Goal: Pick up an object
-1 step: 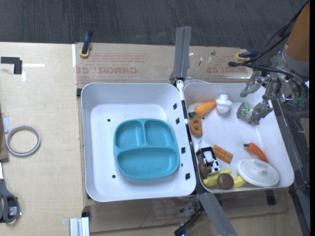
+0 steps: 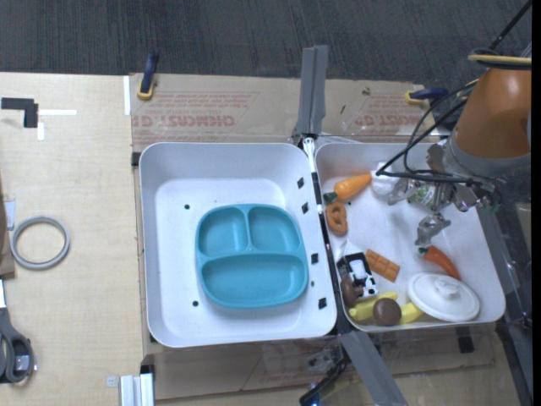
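Observation:
My gripper [image 2: 431,229] hangs over the right bin [image 2: 385,161], its metal fingers pointing down just above an orange carrot [image 2: 439,260] near the bin's right side. Nothing shows between the fingers. Elsewhere in this bin lie a second carrot [image 2: 351,184] at the upper left, a small pretzel-like ring [image 2: 337,218], an orange waffle-textured block [image 2: 382,266], a black-and-white toy [image 2: 358,274], a white lid [image 2: 444,297], a yellow banana [image 2: 365,310] and a brown ball [image 2: 387,311].
The left bin [image 2: 161,227] holds a blue divided plate [image 2: 251,255]. A roll of tape [image 2: 37,241] and scissors [image 2: 14,355] lie on the bench at the left. Cables run from the arm over the right bin's far corner.

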### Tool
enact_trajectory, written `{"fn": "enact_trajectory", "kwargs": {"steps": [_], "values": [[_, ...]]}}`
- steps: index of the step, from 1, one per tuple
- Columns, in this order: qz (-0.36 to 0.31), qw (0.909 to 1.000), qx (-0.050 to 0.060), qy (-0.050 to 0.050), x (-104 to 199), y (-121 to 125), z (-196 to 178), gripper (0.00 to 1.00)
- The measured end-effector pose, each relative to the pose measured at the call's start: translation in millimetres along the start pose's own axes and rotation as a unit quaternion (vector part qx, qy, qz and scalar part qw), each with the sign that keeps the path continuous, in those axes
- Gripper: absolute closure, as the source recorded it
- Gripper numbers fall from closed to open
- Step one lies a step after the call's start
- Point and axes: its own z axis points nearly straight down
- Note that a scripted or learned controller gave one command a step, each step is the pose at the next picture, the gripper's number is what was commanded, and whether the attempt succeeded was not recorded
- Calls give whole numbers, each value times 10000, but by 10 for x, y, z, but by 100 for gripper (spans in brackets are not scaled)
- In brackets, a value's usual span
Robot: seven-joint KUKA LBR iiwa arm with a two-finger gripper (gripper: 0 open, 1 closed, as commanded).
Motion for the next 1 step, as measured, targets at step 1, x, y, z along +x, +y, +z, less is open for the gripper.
{"fn": "enact_trajectory", "kwargs": {"steps": [1], "values": [[325,9995,-8,-6,-427,779,171,0]]}}
